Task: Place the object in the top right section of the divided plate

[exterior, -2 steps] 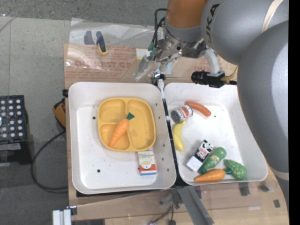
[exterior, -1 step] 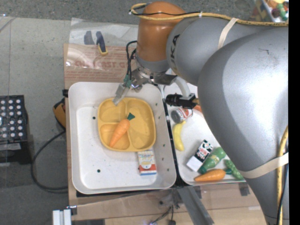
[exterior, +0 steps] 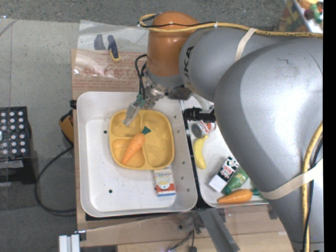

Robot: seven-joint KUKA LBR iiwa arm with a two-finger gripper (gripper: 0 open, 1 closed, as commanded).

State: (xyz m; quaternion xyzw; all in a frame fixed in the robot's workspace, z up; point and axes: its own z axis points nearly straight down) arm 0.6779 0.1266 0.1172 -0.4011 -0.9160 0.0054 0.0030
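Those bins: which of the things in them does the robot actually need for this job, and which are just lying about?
For the job:
yellow divided plate
carrot on the plate
gripper

Lying about:
small carton
banana
second carrot
black-and-white box

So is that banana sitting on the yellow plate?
No. The banana lies in the right bin, outside the yellow divided plate, which sits in the left bin and carries a toy carrot.
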